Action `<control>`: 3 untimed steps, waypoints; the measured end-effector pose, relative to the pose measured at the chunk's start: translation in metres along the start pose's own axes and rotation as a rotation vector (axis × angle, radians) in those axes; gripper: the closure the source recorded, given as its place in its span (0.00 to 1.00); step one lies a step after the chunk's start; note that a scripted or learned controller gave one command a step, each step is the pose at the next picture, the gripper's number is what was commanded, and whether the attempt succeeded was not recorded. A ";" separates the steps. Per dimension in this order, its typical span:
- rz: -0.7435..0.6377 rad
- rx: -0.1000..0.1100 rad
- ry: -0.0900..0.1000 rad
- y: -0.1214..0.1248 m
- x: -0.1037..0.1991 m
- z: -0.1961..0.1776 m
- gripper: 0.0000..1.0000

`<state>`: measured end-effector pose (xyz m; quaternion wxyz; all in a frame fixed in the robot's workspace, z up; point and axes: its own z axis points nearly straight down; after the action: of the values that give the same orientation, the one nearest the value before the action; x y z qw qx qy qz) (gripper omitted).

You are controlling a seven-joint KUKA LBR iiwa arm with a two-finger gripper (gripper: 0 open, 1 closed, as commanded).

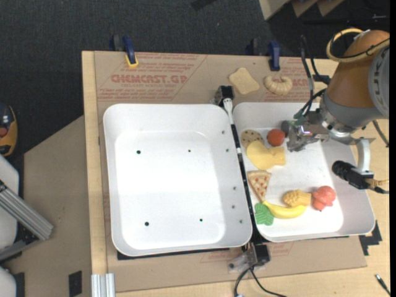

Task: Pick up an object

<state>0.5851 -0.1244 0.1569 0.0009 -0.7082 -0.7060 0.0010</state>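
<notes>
Red tomato [276, 137] lies at the right bin's [352, 224] ten o'clock, touching the gripper [293, 138] at its three. Probably light, rigid, smooth plastic; grip across its widest part. Finger state: cannot tell.

The bench [161, 79] — a brown board with red lettering — carries two white bins: the left bin [170, 178] well left of the gripper [296, 136], the right bin [346, 218] beneath it. Beyond the gripper lie a cracker-like piece [243, 80] and a ridged tan piece [278, 83].
</notes>
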 end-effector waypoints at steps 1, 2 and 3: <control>-0.002 -0.013 -0.001 -0.014 0.000 0.068 1.00; -0.003 -0.012 -0.001 -0.014 0.000 0.068 0.00; -0.007 -0.008 -0.001 0.050 0.024 0.071 0.00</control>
<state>0.6348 -0.1005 0.0853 -0.0021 -0.7057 -0.7085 -0.0013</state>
